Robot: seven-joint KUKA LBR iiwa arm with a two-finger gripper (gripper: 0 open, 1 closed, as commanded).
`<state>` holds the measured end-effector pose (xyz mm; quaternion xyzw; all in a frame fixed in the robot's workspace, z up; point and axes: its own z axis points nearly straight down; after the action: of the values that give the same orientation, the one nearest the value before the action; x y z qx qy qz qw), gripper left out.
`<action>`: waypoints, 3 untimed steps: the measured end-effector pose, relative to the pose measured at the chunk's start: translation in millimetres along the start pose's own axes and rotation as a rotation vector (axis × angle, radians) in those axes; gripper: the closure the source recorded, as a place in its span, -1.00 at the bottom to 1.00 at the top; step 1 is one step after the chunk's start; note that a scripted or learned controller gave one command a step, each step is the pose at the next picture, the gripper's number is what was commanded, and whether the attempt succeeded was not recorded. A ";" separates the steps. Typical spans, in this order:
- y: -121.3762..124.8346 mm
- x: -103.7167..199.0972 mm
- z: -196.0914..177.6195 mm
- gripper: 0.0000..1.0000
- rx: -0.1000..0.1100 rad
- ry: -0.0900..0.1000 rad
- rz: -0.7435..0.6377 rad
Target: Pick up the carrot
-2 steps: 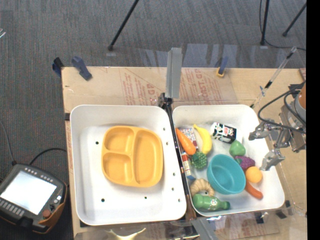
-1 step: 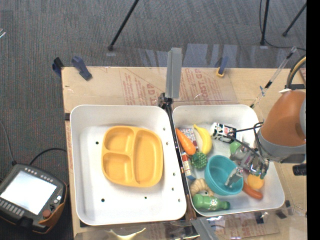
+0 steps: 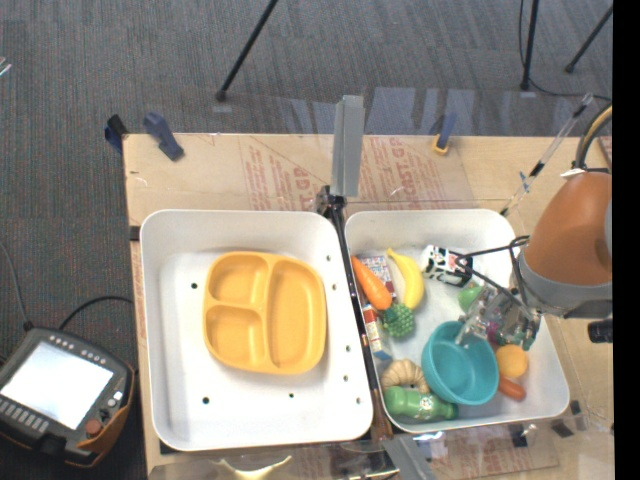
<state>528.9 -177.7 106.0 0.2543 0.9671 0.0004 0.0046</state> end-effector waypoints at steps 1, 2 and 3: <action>-26.7 25.3 -11.4 1.00 0.000 -0.008 -0.072; -14.9 43.9 -9.4 1.00 -0.002 -0.017 0.084; -17.1 47.1 -83.3 1.00 0.001 0.003 -0.062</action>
<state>478.7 -169.3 188.8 0.2240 0.9746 0.0002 0.0033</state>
